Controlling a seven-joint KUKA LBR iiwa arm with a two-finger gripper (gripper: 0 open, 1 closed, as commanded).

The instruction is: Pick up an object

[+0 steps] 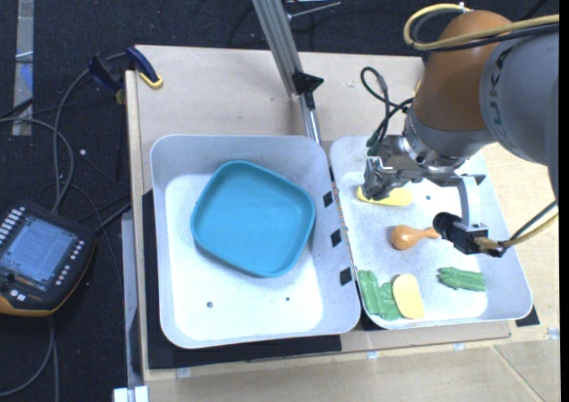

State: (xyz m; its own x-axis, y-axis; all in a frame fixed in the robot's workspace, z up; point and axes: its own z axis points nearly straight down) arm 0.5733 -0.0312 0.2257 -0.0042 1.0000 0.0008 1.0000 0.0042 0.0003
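The surface [222,98] carries two white bins side by side. In the left bin [169,169] lies a blue square plate [254,218], near the middle and closer to the far edge. The right bin [507,285] holds the small things. A flat yellow piece [391,198] lies near its far-left corner, and an orange pear-shaped toy [409,236] lies in the middle. Along the near edge there are a green leafy piece [378,295], a pale yellow oval piece [408,296] touching it, and — more to the right — a green pod-like piece [461,279].

The arm [480,80] reaches over the right bin. The gripper [377,183] stands low over the flat yellow piece, at its left end. Whether the dark fingers are open or closed — I cannot tell; no object is seen between them.
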